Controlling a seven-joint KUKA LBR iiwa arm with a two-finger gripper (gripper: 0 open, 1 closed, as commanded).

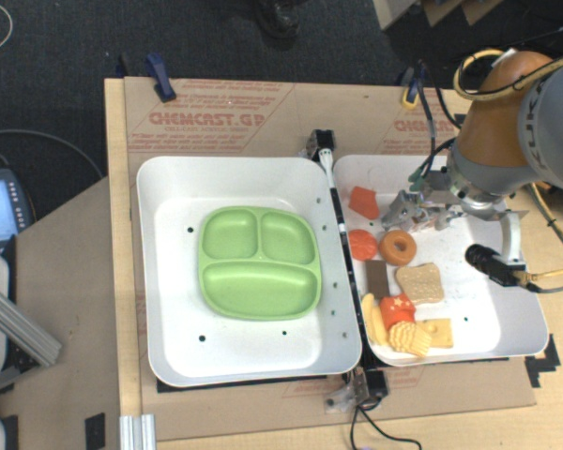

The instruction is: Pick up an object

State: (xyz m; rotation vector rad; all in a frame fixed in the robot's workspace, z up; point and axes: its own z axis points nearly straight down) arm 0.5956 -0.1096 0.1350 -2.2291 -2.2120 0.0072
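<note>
In the right bin [516, 331], the hand [415, 212] hovers just above the doughnut [398, 247]; whether clenched, I cannot tell.

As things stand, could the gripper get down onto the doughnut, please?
Probably yes. The gripper hangs over the right bin, just above the doughnut, whose top is uncovered. The tomato and bread lie close beside it, so the fingers might catch them.
</note>
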